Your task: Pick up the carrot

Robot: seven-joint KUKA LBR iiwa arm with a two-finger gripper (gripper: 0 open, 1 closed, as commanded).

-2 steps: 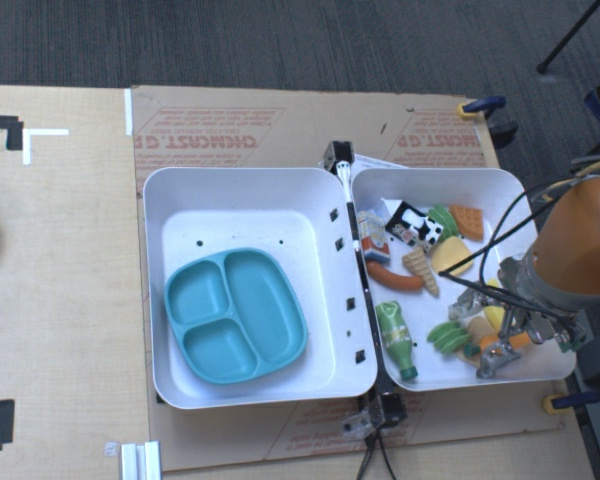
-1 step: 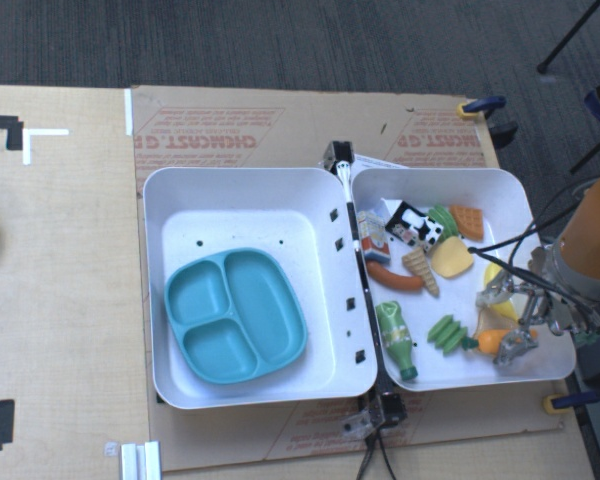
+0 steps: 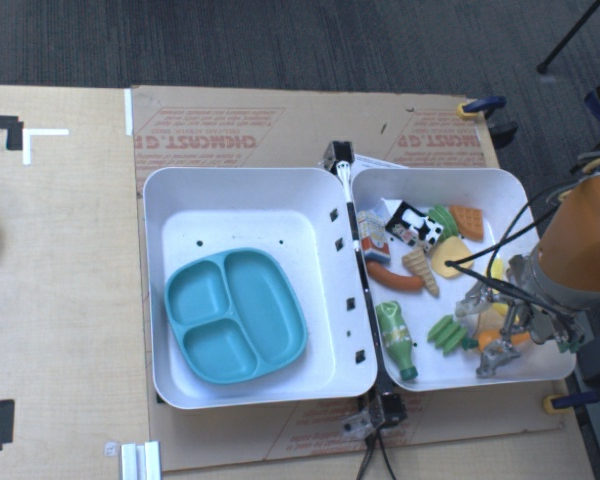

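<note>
The gripper (image 3: 500,348) is low in the front right corner of the right bin (image 3: 450,380), with the arm coming in from the right. Small orange patches of what looks like the carrot (image 3: 493,340) show right beneath it, mostly hidden by the gripper's metal parts. A green ribbed piece (image 3: 445,333) lies just left of that spot. I cannot tell whether the gripper has hold of the carrot.
The right bin also holds an orange wedge (image 3: 467,221) beside a green piece (image 3: 442,218) at the back, a red sausage (image 3: 395,279), a green bottle (image 3: 395,338), a yellow disc (image 3: 450,258) and a black-and-white item (image 3: 414,226). A teal divided plate (image 3: 235,315) sits in the left bin (image 3: 240,193).
</note>
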